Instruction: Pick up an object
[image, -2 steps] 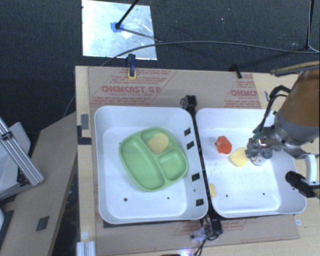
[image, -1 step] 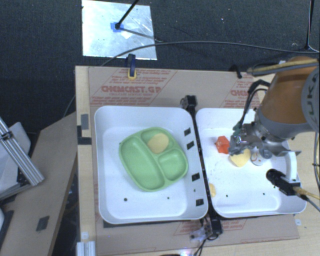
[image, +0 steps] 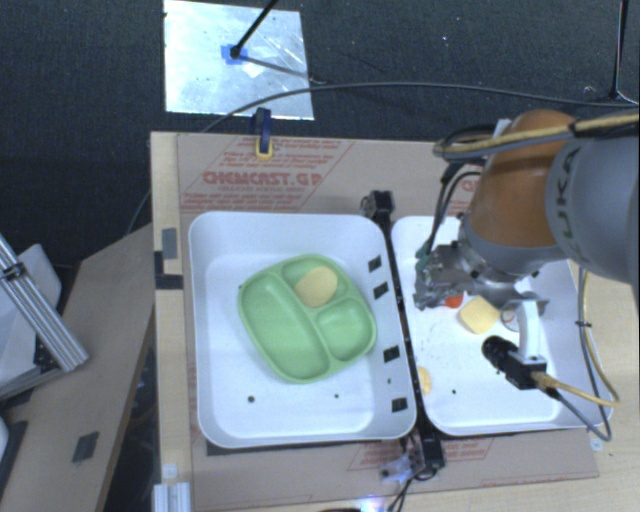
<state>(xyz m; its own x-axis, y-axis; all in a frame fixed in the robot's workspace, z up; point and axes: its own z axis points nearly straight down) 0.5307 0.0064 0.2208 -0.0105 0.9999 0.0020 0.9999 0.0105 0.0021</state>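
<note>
Backdrop: Dark cloth is lying behind the bench (image: 300, 165), with a shiny foil sheet (image: 235, 60) spread on it at the top of the view and a blue clamp (image: 263, 130) gripping the bench's far edge.
Bench: brown board printed with red lettering is carrying two shallow white bins side by side, a black divider running between them.
Left bin (image: 230, 400): it is holding a green divided plate (image: 305, 318), turned at a slant, and a pale yellow rounded object (image: 318, 286) is sitting in the plate's upper compartment.
Right bin (image: 470, 410): my arm (image: 540, 190) is reaching in from the right and hanging over the bin's upper half, the orange band bulking above the wrist.
My tool (image: 437, 278): it is sitting low near the bin's left wall; whether it is spread or pinching anything, I cannot tell from this slant.
Objects near the tool: a small red object (image: 453, 299) is peeking out just beside the tool's lower edge, and a pale yellow block (image: 479, 317) is lying just below and to the right of it, on the bin floor.
Lower in the bin: a small yellow-orange piece (image: 425, 380) is resting against the left wall, near the divider, well apart from the tool.
Cabling: a black fitting with a yellow cable (image: 575, 395) is trailing across the bin's lower right.
</note>
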